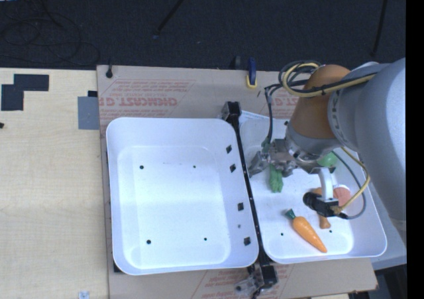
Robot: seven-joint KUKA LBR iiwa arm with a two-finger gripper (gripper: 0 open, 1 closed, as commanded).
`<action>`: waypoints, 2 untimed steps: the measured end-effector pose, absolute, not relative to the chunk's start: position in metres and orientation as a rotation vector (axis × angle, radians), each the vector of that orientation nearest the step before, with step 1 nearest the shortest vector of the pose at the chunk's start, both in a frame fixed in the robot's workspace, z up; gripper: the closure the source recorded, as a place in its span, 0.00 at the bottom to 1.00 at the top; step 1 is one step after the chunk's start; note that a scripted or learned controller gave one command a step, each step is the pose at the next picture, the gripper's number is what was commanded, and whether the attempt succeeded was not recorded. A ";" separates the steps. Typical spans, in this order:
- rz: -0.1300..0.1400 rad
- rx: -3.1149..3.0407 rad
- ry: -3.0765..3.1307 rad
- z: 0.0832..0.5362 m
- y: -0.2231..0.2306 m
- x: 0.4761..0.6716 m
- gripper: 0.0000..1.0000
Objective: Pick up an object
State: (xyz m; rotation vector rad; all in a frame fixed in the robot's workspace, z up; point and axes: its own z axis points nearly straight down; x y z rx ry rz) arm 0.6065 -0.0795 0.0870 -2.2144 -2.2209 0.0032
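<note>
Here my gripper [275,162] hangs low over the right bin [371,244].
I cannot tell how it stands. A green piece [275,181] lies just under it, touching or nearly so. A carrot [308,231] lies nearer the front rim, well apart. The left bin [126,158] sits alongside on the bench [46,191].

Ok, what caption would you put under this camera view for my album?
Grey robot arm reaches into the right white bin, near a toy carrot and a green toy.
</note>
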 end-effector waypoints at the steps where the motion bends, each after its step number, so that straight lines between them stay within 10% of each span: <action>1: 0.006 -2.217 -2.218 0.097 -0.082 0.607 1.00; 2: -0.012 -2.210 -2.232 0.193 0.023 0.578 1.00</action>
